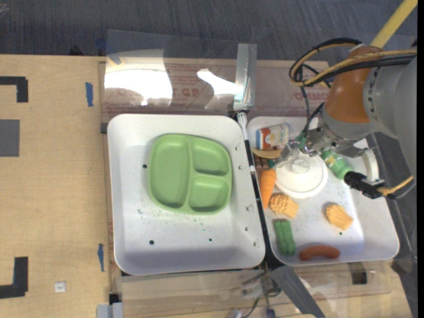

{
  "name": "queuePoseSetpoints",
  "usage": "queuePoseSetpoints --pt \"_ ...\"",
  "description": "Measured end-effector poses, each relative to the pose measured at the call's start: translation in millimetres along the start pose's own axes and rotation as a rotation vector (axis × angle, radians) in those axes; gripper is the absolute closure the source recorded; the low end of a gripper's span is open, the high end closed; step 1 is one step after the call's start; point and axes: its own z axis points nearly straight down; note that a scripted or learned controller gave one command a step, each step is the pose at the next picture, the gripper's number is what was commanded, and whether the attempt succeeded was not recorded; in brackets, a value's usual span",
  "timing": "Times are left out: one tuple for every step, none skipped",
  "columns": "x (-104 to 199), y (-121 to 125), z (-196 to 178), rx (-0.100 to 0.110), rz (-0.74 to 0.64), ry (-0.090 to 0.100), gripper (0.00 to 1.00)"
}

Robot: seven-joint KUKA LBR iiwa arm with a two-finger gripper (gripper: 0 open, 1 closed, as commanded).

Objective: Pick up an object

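The right bin (377, 234) holds several toy foods: an orange carrot (267, 185), a yellow corn piece (283, 205), a green pickle (285, 236), a red-brown sausage (320, 252), an orange-yellow piece (338, 216), a small white carton (273, 138) and a green item (340, 169). My gripper (301, 171) hangs over the middle of this bin, seen from above as a white round flange that hides its fingers. It sits just right of the carrot and above the corn piece.
The left bin (126, 177) carries a green divided plate (190, 173). The grey arm with its orange band (348, 98) and yellow-black cables (318, 58) reaches in over the right bin's far right corner. A clear panel (172, 81) stands behind the bins.
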Motion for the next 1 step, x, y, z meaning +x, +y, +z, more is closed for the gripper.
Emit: queuePoseSetpoints --pt "6.2 -0.4 2.1 0.006 0.529 0.013 0.0"
